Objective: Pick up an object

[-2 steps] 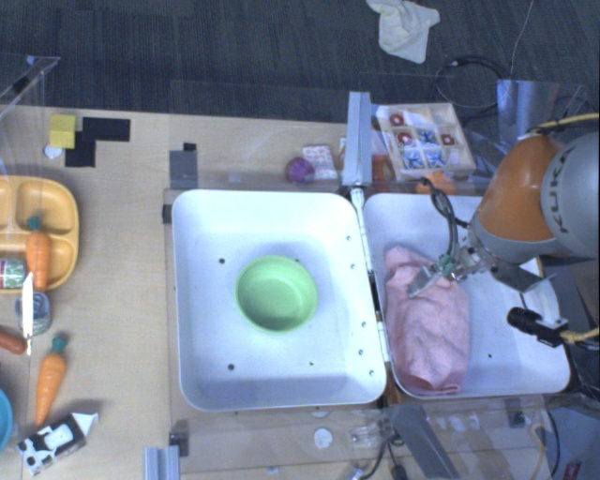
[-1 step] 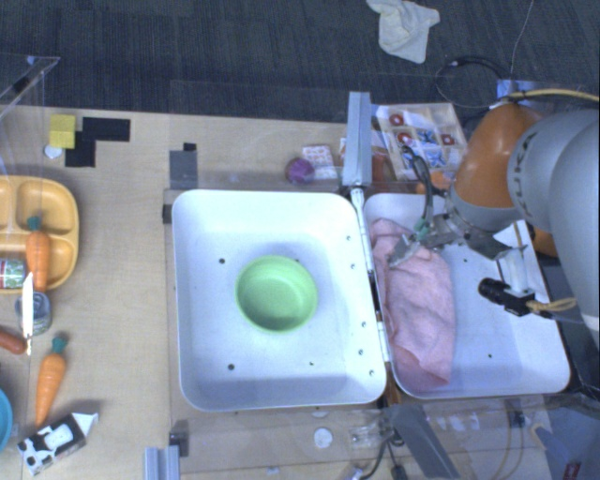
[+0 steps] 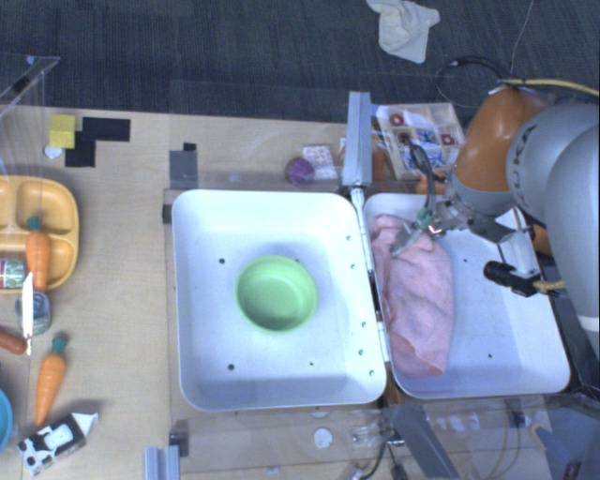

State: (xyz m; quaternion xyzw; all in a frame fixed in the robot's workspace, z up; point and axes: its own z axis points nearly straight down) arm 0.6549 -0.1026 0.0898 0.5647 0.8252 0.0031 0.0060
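Observation:
A pink cloth (image 3: pixel 415 292) lies crumpled along the left side of the right bin (image 3: pixel 506 366). A green bowl (image 3: pixel 276 292) sits in the middle of the left bin (image 3: pixel 216 375). My gripper (image 3: pixel 413 234) hangs low over the cloth's upper end, its metal fingers pointing down-left and touching or nearly touching the fabric. The grey arm with its orange band (image 3: pixel 492 141) reaches in from the right above the right bin.
A metal divider (image 3: pixel 357 141) stands between the bins at the back. A small purple object (image 3: pixel 299 170) and printed packets (image 3: pixel 417 136) lie behind the bins. A yellow tray with toy carrots (image 3: pixel 37 253) sits at far left. A white rag (image 3: pixel 405 26) lies on the floor.

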